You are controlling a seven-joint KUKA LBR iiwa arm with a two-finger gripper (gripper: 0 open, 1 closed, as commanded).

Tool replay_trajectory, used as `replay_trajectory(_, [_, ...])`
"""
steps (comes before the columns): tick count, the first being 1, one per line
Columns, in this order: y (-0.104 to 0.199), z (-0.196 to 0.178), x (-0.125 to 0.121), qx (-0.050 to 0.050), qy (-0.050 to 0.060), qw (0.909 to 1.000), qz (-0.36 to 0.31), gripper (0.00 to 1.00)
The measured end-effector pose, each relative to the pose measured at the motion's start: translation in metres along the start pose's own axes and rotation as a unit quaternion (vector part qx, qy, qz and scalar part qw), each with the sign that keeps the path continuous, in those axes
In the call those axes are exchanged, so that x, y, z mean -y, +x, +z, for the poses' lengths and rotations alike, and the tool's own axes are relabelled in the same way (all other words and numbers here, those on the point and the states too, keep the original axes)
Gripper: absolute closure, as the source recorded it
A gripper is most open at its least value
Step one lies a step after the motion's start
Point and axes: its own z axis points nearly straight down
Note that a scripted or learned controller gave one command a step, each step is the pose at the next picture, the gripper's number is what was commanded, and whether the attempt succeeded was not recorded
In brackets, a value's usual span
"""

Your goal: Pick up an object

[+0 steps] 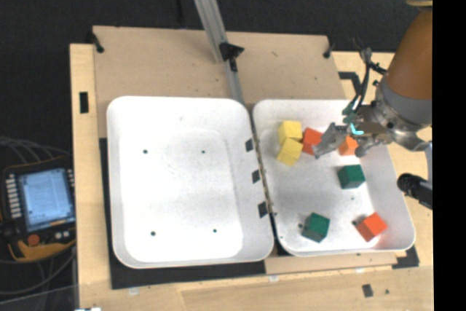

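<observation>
While the arm [411, 69] reaches in from the right, its gripper [342, 140] hangs low over the upper middle of the right bin [291, 247], fingers spread wide and released, nothing between them. One dark finger [325, 140] ends just beside an orange cube [312, 138]; the other sits by a second orange piece [349, 146], partly hidden under the wrist, contact cannot be told.

Objects, all in right bin: two yellow cubes [290, 141] stacked or touching near the upper left, close to the bin's inner wall; one green cube [351, 176] right of centre, well apart from others; another green cube [316, 226] near the front rim; a third orange cube [370, 226] at the front right corner, tilted. Blocks look matte, hard-edged, foam or wood, cannot tell which.

Open room: centre of right bin bare between the green cubes, good clearance there. Yellow pair crowded against the wall side. Left bin [120, 156] is smooth white plastic, rounded corners, shallow rim, few dark specks. Bins touch along the middle seam with black clips [257, 175]. Bench [167, 58] is tan board, flat. A grey metal pole [207, 0] slants in from the top. A handheld screen unit [40, 204] sits off the bench at left.
</observation>
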Motion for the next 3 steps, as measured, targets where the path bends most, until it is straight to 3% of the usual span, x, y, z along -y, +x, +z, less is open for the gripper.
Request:
replay_trajectory(1, [0.000, -0.002, 0.000, 0.000, -0.002, 1.0000, 0.001, 0.00])
replay_trajectory(3, [-0.004, 0.083, 0.007, 0.001, 0.001, 1.0000, 0.002, 0.00])
